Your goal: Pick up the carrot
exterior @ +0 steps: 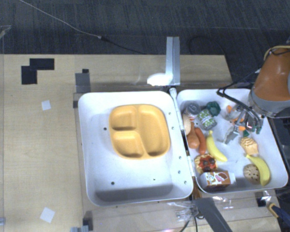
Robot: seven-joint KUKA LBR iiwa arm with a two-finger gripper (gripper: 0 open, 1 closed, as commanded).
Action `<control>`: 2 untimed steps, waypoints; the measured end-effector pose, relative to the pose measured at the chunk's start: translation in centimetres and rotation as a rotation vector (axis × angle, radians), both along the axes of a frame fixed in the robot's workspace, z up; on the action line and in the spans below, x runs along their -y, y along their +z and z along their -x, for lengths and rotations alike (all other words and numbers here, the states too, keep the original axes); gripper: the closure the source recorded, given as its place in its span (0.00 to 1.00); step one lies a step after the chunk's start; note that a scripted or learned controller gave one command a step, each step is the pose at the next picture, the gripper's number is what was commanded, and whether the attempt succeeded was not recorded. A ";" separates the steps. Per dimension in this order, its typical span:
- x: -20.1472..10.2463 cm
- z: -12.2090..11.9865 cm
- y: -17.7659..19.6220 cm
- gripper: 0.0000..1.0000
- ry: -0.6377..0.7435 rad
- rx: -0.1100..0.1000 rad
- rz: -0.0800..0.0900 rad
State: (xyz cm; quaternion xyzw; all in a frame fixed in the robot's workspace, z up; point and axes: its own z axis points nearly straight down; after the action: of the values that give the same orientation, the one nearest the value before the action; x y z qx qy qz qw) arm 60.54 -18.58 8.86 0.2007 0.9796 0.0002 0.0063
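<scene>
A small orange carrot (241,128) with a green end lies in the right bin (278,152), toward its upper right part. My gripper (235,123) hangs low over that same spot, right against the carrot, and partly covers it. The arm's orange band (275,79) sits above the bin's right rim. Whether the carrot is held is not visible.
The right bin also holds two bananas (215,148) (260,167), a reddish sausage (200,138), a green can (206,118), a cookie (251,172), a pastry (249,145) and a small carton (217,178). The left bin (96,154) carries a yellow divided plate (137,130).
</scene>
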 end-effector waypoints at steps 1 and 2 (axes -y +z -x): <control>-6.3 0.3 0.1 0.00 0.066 0.001 0.000; 0.0 -0.7 1.5 0.00 0.255 -0.001 0.004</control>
State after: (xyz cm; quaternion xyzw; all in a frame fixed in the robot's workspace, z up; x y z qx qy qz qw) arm 61.23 -18.54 10.36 0.0746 0.9972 -0.0010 0.0061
